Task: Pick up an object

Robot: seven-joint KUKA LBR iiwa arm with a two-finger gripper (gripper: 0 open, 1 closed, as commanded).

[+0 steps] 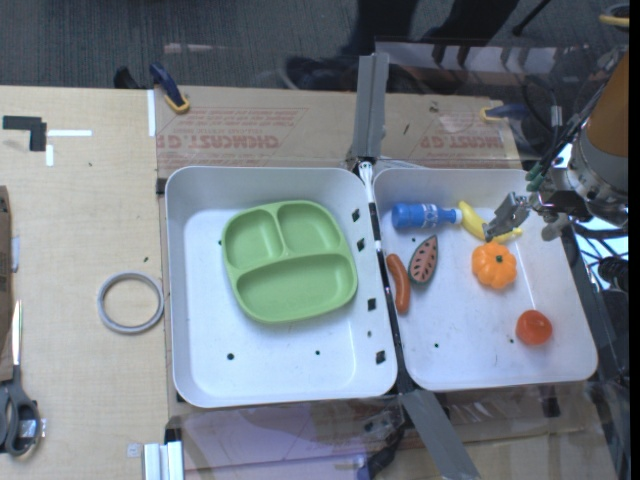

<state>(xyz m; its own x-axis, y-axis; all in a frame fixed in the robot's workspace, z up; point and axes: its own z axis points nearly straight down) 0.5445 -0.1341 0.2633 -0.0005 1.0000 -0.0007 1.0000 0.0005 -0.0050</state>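
Fingers (493,228) apart, low in the right bin (460,343), straddling the right end of the banana (469,215), with yellow peel on either side of them. No firm clamp to be seen, so not counted as held. Probably placed at that end because the far end lies touching a blue bottle (415,215), leaving little room there.

Arm (605,148) reaching in from the right, wrist slanted down toward the banana near the bin's back wall.

Just below the fingers, a small orange pumpkin (494,266), close enough to be nudged on closing or lifting. Further left, a melon slice (424,260) and a sausage (401,283) by the divider. Red ball (534,327) well apart, toward the front.

Left bin (300,358) holding a green sectioned plate (290,261), flat. On the bench (80,218), a tape ring (130,301).

Likely step: closing on the banana, then lifting.
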